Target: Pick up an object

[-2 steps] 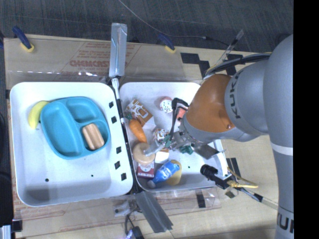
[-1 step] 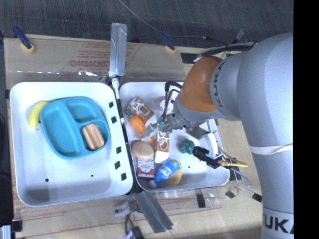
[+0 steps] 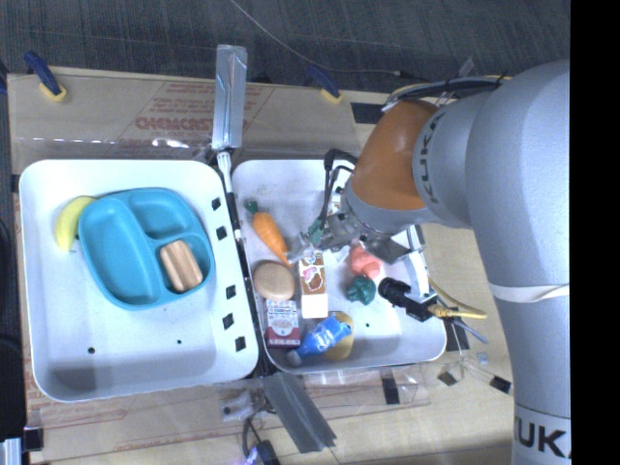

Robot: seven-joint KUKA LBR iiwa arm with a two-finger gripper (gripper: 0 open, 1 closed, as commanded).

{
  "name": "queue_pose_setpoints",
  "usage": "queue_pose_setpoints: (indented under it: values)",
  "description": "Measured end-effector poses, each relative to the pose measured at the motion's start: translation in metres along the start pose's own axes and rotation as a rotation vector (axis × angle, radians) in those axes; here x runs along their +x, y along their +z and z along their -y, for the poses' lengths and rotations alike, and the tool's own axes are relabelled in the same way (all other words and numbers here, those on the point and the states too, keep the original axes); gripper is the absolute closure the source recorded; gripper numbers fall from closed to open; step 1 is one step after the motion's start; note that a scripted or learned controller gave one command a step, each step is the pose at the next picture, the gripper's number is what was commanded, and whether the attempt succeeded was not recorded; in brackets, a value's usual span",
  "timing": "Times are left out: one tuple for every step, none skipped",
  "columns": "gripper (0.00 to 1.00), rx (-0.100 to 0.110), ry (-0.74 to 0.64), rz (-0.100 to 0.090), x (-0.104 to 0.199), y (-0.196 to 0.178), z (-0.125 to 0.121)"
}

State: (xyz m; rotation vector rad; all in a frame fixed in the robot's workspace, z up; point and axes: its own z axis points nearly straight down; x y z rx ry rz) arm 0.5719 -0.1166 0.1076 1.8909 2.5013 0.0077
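Two white bins sit mid-frame. Right bin (image 3: 291,177) is crowded: carrot (image 3: 270,234), pink toy (image 3: 364,260) and cartons nearly touching. Gripper (image 3: 323,229) hangs beside the carrot, state indeterminable. Risk: a neighbouring item deflecting the grasp.

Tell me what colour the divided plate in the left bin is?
The divided plastic plate is light blue, seen best in the overhead camera view.

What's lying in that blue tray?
A tan bread-like piece sits in the blue tray's lower right compartment. A banana lies beside the tray, partly hidden under its edge.
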Motion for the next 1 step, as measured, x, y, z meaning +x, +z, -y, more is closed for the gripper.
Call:
queue_pose_setpoints:
  values:
    - [1.00, 0.006, 0.170, -0.001, 0.0460, -0.0857, -0.0465]
